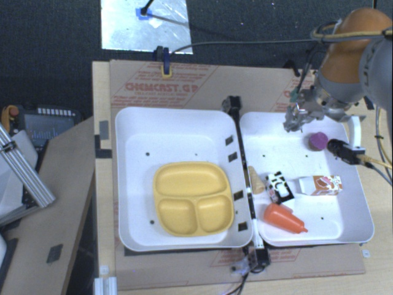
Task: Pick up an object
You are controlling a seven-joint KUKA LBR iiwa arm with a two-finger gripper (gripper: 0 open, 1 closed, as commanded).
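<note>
An orange plastic carrot [285,219] lies lowest in the right white bin [362,226], with a black-and-white block [279,187], a small carton [320,185] and a purple ball [318,141] above. The gripper [295,120] hangs upper right beside the ball; its grip state cannot be told. A yellow divided plastic tray [192,197] sits in the left bin [132,165].

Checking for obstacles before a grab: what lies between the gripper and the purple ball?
In the camera view, a bare stretch of white bin floor separates the gripper from the purple ball; nothing sits between them.
</note>
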